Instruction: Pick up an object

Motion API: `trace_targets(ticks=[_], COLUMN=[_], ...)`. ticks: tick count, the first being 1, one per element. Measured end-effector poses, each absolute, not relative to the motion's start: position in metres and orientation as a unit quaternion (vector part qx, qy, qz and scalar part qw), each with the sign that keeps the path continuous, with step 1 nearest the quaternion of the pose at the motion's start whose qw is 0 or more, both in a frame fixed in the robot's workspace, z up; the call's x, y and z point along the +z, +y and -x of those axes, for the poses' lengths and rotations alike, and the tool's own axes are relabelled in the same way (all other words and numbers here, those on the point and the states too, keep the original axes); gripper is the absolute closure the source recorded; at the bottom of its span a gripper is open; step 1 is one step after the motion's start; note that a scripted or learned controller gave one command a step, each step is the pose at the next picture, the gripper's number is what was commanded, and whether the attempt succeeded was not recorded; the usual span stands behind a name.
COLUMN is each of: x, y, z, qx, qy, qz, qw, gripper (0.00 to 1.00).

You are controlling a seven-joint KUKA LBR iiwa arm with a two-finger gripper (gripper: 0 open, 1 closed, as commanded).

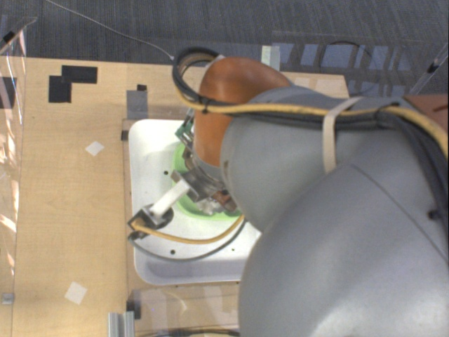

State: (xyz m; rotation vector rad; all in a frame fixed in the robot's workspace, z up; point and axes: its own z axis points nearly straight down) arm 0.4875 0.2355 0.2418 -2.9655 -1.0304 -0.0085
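My arm (337, 209) reaches from the right across the white bin (151, 188), and my gripper (203, 192) sits low over a green object (193, 203) lying directly beneath it. I cannot tell how my jaws stand; my wrist hides them.

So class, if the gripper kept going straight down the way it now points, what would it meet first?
Most likely the green object lying in the white bin. The gripper hangs right over it, pointing down into the bin. The arm hides much of that spot and depth is unclear, so this is a best guess.
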Motion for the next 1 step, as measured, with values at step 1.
trace_targets(ticks=[1], x=[0.2061], y=[0.2344], z=[-0.4867], qx=[0.0001], qy=[-0.101], qz=[0.995], qw=[0.001], gripper=[1.0])
